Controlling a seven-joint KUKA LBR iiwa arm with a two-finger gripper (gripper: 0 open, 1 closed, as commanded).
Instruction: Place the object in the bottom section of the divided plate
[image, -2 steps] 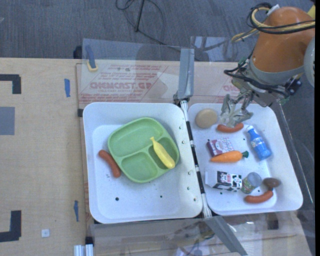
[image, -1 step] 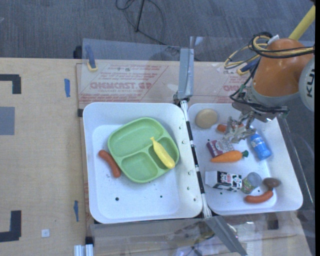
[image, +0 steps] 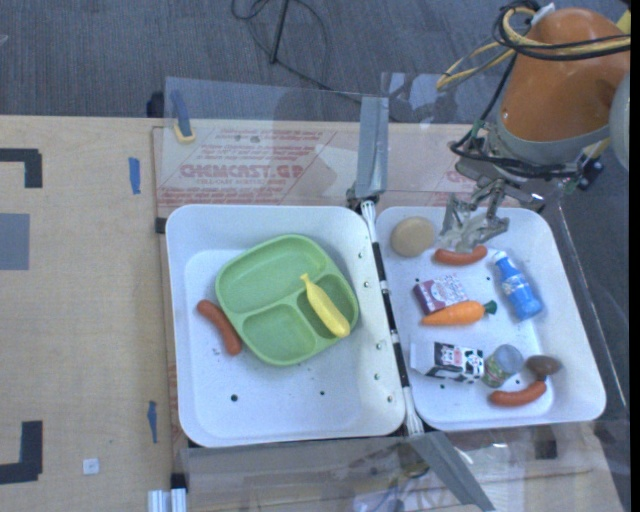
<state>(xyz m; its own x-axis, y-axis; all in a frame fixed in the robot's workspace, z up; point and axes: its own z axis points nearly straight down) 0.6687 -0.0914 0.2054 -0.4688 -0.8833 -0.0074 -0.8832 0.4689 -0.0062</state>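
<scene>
A green divided plate (image: 262, 285) lies in the left bin (image: 190, 400). A yellow banana (image: 326, 306) rests in the plate's right-hand section. Its large upper section and its lower section hold nothing. My gripper (image: 470, 238) hangs over the back of the right bin (image: 590, 395), open. Its fingertips stand just above a red sausage (image: 460, 256) that lies flat on the bin floor, with nothing between them.
In the right bin are a tan roll (image: 412, 237), a blue bottle (image: 517, 286), a maroon carton (image: 440, 293), a carrot (image: 455, 314), a milk carton (image: 458, 361), a grey can (image: 505, 362) and a second sausage (image: 518, 396). Another sausage (image: 219, 327) lies left of the plate.
</scene>
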